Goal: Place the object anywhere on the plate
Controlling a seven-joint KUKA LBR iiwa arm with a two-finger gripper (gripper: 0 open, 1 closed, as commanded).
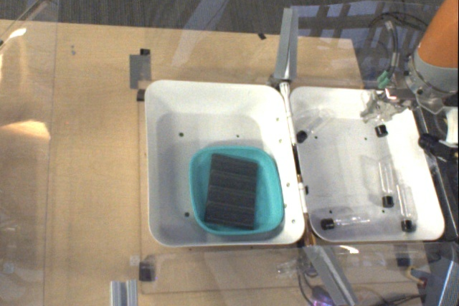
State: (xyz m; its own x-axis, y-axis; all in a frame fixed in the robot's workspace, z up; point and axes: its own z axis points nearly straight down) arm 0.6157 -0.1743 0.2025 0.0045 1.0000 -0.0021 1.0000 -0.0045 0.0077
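A teal square plate [271, 191] sits in the left white bin [166, 154], toward its front. On the plate lies a dark grey ribbed block [231, 190], flat and a little tilted. My gripper [379, 113] hangs over the far right corner of the right bin [337, 168], well away from the plate and the block. Nothing shows in the gripper.
Several clear tubes with black caps [387, 186] lie in the right bin, along its front and right side. A small black piece [302, 136] lies near that bin's left wall. A grey metal post [285, 46] stands behind the gap between the bins.
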